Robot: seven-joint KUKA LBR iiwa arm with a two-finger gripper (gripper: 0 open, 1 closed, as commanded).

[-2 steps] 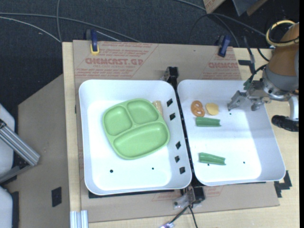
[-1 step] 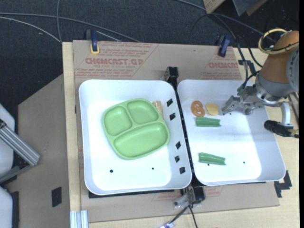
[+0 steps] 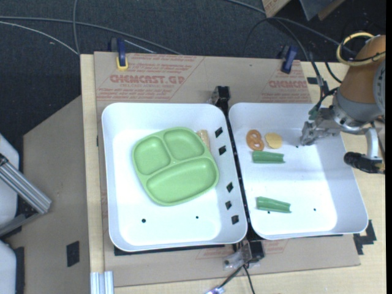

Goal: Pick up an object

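Nearest the camera, a green bean piece (image 3: 273, 205) lies flat in the right bin (image 3: 343, 213); it looks light, stiff and slim, best pinched across its middle. Whether the gripper (image 3: 309, 133), hovering well apart by the far side, is clenched, I cannot tell.

Green divided plate (image 3: 176, 165), white bins (image 3: 116, 182), orange pretzel (image 3: 255, 140), yellow chip (image 3: 274, 141).
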